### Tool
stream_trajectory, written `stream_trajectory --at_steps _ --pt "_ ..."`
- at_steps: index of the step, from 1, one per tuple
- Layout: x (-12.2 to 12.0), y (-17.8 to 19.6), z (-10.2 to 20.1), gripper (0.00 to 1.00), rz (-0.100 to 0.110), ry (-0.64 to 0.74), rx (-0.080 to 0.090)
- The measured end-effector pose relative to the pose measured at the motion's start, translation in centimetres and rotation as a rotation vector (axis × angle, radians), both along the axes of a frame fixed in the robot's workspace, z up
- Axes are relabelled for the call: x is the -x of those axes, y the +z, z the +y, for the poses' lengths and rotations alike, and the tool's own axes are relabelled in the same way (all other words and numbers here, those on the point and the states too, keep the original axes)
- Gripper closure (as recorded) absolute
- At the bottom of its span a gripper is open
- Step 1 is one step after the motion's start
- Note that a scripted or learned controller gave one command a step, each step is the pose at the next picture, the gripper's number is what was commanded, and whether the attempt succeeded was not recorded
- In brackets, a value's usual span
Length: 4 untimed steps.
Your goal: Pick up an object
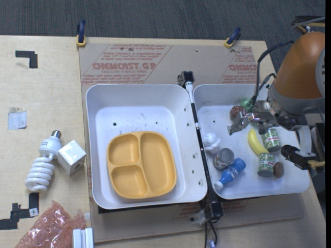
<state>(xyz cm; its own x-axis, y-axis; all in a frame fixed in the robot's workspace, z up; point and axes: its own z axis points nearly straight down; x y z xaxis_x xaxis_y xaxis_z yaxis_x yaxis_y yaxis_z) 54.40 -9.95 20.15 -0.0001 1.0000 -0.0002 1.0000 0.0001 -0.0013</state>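
My gripper [240,123] hangs over the upper middle of the right bin [217,99], on the arm that reaches in from the right. Just above it lies a small reddish-brown object [238,110]. To its lower right are a yellow banana [254,142] and a green-labelled can [270,139]. A second green-labelled can [266,164] and a brown lump [279,169] sit nearer the front. A white crumpled item [210,141], a grey tin [223,158] and a blue bottle [231,173] lie at the bin's left. Nothing shows in the gripper's grasp.
The left bin [103,102] holds a yellow divided plate [140,164]. Off the bins at the left lie a spiral light bulb [41,167], a white cube [72,156] and a red mesh bag [51,223]. Black cables [297,156] hang by the arm.
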Motion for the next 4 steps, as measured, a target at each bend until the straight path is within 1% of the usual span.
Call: stream_trajectory --at_steps 1,2,3,4 --pt "0.4 -10.9 -3.8 0.00 -0.001 -0.002 0.000" --pt "0.3 -9.9 -3.9 1.00 -0.003 -0.003 0.000" --pt "0.3 -9.9 -3.9 0.00 -0.003 -0.003 0.001" --pt "6.1 -10.9 -0.8 0.00 -0.001 -0.002 0.000"
